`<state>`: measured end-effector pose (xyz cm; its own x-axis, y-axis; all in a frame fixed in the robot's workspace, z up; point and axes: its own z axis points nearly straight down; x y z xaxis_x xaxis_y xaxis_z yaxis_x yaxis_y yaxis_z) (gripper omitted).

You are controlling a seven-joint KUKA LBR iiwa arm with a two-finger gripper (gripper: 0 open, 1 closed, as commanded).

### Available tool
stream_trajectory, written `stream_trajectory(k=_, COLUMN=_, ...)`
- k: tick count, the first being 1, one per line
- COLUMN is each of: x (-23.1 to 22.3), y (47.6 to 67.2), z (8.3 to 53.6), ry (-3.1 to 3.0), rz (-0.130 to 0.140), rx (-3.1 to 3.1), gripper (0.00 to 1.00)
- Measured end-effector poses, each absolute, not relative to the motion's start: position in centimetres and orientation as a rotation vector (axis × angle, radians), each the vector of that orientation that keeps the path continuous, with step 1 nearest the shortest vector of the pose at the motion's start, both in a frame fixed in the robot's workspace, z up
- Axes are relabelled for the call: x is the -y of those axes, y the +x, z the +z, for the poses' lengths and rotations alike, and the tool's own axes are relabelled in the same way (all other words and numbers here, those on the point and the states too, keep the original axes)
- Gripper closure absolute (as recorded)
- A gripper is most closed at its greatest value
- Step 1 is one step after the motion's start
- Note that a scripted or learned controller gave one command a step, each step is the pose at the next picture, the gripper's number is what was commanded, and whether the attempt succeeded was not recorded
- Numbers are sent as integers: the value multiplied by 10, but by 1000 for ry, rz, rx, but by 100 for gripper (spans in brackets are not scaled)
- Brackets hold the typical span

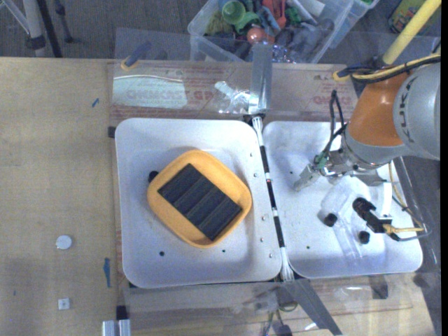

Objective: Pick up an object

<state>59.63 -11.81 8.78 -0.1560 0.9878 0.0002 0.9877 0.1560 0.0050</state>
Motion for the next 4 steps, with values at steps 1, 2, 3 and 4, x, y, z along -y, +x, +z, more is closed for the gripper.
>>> stream_trajectory(k=1, x=139, y=537, z=88, ry=1837, rz=4, rx=-2542, gripper=0)
stream_trajectory(k=2, x=149, y=480, z=156, ry=1875, rz=1, rx=-2523, gripper=0)
stream_trajectory(k=3, x=116, y=527, z=256, ry=1766, rz=2, rx=-2594, gripper=0)
stream_trajectory(k=4, x=163, y=526, z=185, ry=1680, rz=1, rx=-2653, gripper=0)
